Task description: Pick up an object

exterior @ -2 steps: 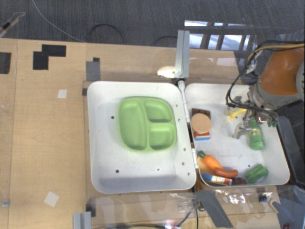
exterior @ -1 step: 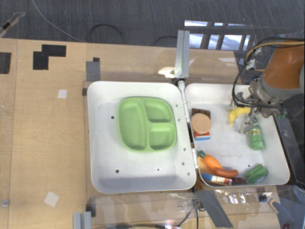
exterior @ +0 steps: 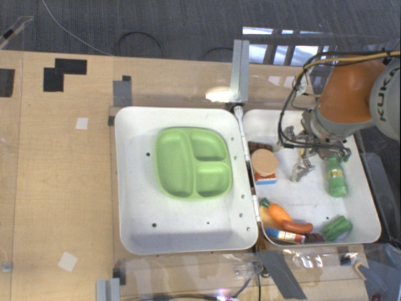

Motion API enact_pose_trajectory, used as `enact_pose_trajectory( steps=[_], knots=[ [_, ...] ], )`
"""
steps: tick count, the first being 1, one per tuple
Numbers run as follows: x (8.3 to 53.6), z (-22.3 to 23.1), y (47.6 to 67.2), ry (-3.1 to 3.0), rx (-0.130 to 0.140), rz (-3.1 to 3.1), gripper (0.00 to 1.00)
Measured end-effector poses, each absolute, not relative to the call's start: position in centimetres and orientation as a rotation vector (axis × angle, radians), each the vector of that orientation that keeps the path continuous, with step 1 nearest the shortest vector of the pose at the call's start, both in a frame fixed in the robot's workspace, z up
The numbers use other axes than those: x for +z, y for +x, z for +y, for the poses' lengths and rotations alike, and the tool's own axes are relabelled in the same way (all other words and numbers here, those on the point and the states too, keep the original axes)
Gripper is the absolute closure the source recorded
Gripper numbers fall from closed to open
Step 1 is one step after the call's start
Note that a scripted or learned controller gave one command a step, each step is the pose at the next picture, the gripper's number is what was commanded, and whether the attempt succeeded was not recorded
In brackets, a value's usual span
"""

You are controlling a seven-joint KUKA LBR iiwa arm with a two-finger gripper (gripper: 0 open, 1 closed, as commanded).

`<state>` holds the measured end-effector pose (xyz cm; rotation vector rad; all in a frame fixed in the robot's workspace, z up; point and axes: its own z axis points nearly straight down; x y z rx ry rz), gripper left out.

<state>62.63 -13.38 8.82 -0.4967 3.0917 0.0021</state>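
Observation:
My gripper [exterior: 302, 169] hangs over the right bin [exterior: 371, 213], above a bare patch of its floor. It sits between a small box with a round tan top [exterior: 264, 166] on its left and a green bottle [exterior: 336, 177] on its right, touching neither. Nothing shows held in it. Along the bin's front edge lie an orange carrot [exterior: 278, 213], a red sausage [exterior: 296, 227], a small red and yellow item [exterior: 282, 235] and a green vegetable [exterior: 336, 226]. The orange band of the arm [exterior: 344, 93] reaches in from the upper right.
The left bin [exterior: 131, 218] holds a green divided plate [exterior: 192, 162] near its middle. A metal divider [exterior: 246, 168] separates the two bins. Cables [exterior: 291, 105] loop down from the arm over the back of the right bin.

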Motion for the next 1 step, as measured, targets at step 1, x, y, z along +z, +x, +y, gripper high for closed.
enact_pose_trajectory(
  steps=[1],
  knots=[
    [8.89, -8.05, 62.54, -0.561, -0.002, 3.078, 0.00]
  ],
)
